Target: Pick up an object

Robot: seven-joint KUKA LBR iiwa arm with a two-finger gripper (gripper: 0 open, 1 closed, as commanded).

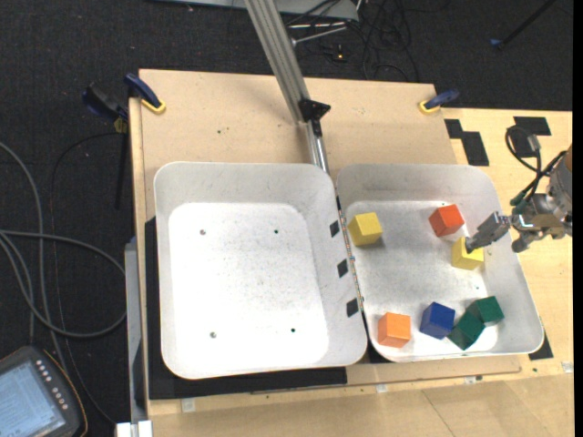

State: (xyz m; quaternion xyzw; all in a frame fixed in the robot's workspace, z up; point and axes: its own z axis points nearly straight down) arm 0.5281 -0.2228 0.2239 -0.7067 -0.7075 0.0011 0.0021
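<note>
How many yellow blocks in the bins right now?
2, both in the right bin. One yellow block sits near the divider at the bin's upper left; the other yellow block is toward the right side, right at the tool. None seems hidden.

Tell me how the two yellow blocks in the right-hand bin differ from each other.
The yellow block near the divider stands alone on bare bin floor, while the yellow block at the claw lies right at the claw, whose tip partly covers it. The first sits on the bin's left side; the second is near its right wall, just below the orange-red block. The first also shows more fully. Both are yellow cubes of similar size in the right bin.
</note>
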